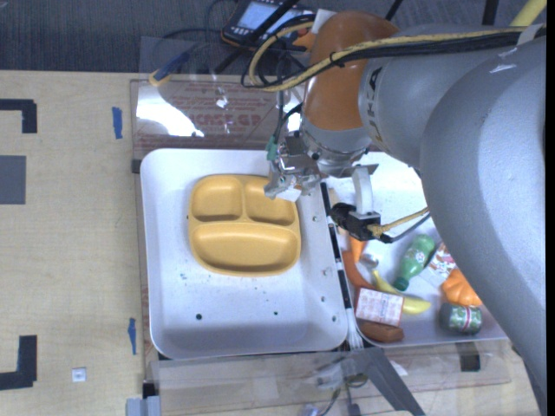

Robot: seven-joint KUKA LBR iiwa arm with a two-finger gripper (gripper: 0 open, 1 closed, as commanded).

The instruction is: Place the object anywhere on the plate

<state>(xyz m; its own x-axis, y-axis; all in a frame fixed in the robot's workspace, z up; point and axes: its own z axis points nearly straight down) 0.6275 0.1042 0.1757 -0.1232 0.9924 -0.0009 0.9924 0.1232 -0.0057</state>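
gripper (282, 183) hangs over the plate's (244, 225) two o'clock corner in the left bin (165, 258); cannot tell its state. bottle (414, 263) lies at three o'clock.

We note a pale wooden desk (69, 232) with black and blue tape marks. Directly on it: two white bins side by side, left bin (251, 319), right bin (416, 341).
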